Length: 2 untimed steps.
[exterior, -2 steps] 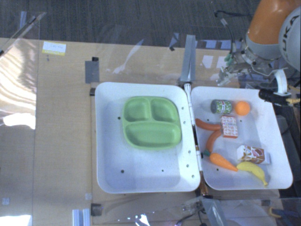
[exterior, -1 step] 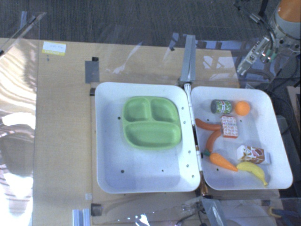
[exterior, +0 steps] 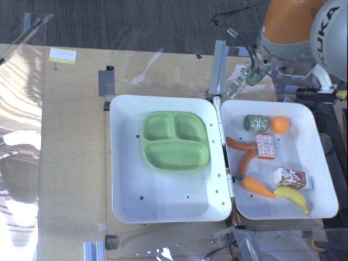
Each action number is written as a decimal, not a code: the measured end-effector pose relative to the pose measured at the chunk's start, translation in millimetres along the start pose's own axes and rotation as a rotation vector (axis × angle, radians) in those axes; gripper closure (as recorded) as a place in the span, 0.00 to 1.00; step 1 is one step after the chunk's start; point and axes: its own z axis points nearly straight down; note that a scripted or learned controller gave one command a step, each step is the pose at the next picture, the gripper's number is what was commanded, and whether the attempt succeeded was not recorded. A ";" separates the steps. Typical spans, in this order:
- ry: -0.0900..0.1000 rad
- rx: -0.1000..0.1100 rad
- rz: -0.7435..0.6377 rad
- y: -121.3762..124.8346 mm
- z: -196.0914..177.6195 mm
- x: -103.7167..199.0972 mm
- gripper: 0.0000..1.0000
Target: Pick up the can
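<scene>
So the can [exterior: 256, 123] is lying on its side near the back edge of the right bin [exterior: 322, 162], just beside an orange [exterior: 280, 124] on its right. Right in front of it there's a small red-and-white carton [exterior: 265, 146], plus two sausages [exterior: 243, 152] toward the bin's left wall, a carrot [exterior: 257, 187], a banana [exterior: 291, 198] and another little box with a brown print [exterior: 293, 178] down at the near side. The left bin [exterior: 125, 200] has a green divided plate [exterior: 175, 141] sitting in it. The arm [exterior: 296, 15] is up at the top right, with the gripper [exterior: 243, 82] hanging outside the bins, over the bench past the back rim of the right bin, well apart from the can. Honestly the gripper is small and blurry here, so I can't tell whether it's spread wide or pinched together. Nothing looks to be held in it as far as I can make out.
</scene>
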 end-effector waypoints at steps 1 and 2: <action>0.001 0.002 0.409 58.1 15.6 48.2 1.00; 0.000 0.000 0.812 131.1 -1.3 112.8 1.00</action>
